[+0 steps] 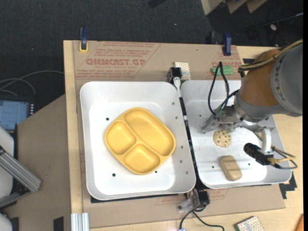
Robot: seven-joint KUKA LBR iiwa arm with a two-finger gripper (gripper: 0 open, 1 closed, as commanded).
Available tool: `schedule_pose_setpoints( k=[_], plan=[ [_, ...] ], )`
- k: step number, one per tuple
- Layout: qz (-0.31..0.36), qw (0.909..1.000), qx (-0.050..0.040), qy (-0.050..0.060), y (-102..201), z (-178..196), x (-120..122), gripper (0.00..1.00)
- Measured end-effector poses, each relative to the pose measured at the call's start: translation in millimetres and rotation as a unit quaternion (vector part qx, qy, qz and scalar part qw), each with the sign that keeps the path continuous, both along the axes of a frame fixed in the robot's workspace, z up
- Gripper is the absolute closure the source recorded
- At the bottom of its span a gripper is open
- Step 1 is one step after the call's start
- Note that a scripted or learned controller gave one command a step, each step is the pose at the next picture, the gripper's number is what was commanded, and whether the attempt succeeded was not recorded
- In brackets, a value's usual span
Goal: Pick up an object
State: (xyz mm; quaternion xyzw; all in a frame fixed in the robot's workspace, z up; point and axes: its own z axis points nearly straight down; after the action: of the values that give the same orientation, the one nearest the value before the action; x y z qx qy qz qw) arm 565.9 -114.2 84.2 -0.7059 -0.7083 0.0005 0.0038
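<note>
Nothing picked yet: your gripper [222, 124] sits just above the cookie [222, 138] in the right bin [202, 172]; can't tell its grip state. Lift's left.

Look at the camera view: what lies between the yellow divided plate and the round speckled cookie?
The raised rims where the two white bins meet lie between the yellow divided plate and the cookie; bare white bin floor on either side.
</note>
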Motion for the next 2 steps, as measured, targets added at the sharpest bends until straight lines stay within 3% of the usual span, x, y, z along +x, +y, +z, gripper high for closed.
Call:
schedule_pose_setpoints(
  k=[1,2],
  plan=[
    [-0.001,1.0000,-0.0032,-0.006,-0.9,0.8,48.8,0.00],
    [-0.004,1.0000,-0.0017,-0.001,-43.0,0.4,-3.4,0.00]
  ],
)
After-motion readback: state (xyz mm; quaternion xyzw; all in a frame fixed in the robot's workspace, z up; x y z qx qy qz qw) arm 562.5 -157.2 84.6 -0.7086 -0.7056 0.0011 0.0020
